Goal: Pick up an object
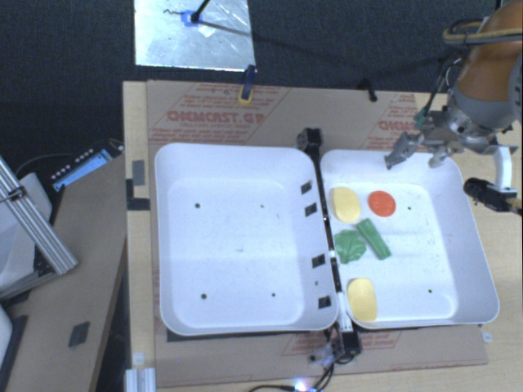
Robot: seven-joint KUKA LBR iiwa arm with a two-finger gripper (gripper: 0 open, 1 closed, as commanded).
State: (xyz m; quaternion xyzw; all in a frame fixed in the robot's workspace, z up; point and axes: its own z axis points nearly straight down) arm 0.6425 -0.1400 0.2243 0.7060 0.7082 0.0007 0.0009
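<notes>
Dark blue-black flooring is surrounding a pale wooden bench [82, 243], seen from above at a slant. On the bench a brown cardboard sheet [221, 109] printed with red lettering is lying under two shallow white bins placed side by side, touching along a line of black clips. A square of shiny foil [192, 23] is sitting on the floor beyond the bench, and a yellow and blue clamp [246, 88] is gripping the far edge of the cardboard.

The left bin [237, 235] is showing bare white plastic with a few small dark holes. The right bin [425, 260] is holding all the objects, grouped toward its left side. A pale yellow oval piece [346, 205] is lying near the divider, with a round orange-red piece [382, 203] just beside it on the right. Nearer the camera, a leafy green piece [350, 246] is touching a green stick-shaped piece [375, 238] that is lying at a slant. A second yellow piece [362, 298] is resting close to the near rim.

The grey arm with its orange band is reaching in from the upper right. Its gripper [418, 155] is hovering over the far rim of the right bin, fingers spread apart and holding nothing, well apart from the objects.
</notes>
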